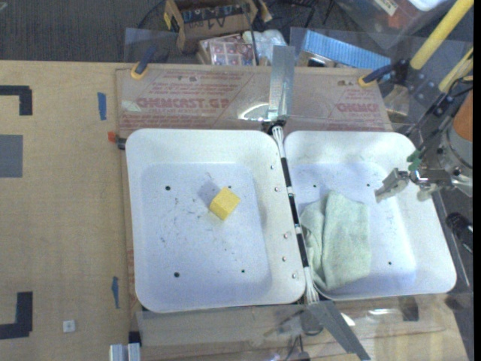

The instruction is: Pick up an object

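Note:
A small yellow block [224,203] lies near the middle of the left bin [150,277]. A crumpled pale green cloth [342,238] rests in the right bin [421,277], against its left wall and front. My gripper [391,184] hangs over the right part of the right bin, above and to the right of the cloth. It is apart from the cloth and I see nothing in it. The arm's wrist [443,168] comes in from the right edge.
A metal divider [282,89] stands behind the seam between the bins. Cardboard sheets [188,100] lie behind both bins, with clutter and boxes [225,28] further back. Yellow poles [443,25] stand at the top right. Wooden bench [60,201] extends to the left.

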Available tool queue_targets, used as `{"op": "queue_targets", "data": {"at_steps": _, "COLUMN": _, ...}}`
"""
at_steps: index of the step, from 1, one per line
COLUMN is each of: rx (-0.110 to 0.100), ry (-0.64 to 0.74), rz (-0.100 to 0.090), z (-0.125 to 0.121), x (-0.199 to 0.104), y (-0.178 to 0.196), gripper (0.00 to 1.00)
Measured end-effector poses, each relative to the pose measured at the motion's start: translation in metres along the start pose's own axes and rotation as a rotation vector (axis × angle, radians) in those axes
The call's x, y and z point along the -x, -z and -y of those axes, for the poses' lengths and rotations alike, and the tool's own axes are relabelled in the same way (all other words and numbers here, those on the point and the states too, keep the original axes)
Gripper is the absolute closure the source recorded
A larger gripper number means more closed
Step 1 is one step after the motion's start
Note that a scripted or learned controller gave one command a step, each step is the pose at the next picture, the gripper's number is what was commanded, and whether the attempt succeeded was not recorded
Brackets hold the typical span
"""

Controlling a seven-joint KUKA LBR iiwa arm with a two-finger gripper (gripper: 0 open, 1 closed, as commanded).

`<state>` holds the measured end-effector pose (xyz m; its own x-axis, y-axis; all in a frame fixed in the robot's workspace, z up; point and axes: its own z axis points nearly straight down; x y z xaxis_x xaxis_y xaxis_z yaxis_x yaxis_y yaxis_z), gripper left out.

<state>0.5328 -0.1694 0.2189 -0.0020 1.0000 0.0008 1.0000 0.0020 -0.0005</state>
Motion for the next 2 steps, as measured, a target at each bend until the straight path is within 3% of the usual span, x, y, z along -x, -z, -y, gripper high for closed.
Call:
{"op": "queue_targets", "data": {"at_steps": 1, "rx": 0.011, "ry": 0.277, "rz": 0.005, "z": 0.026, "x": 0.010, "y": -0.129, "gripper": 0.00}}
{"op": "queue_targets", "data": {"at_steps": 2, "rx": 0.008, "ry": 0.263, "rz": 0.004, "z": 0.051, "x": 0.042, "y": -0.130, "gripper": 0.00}}
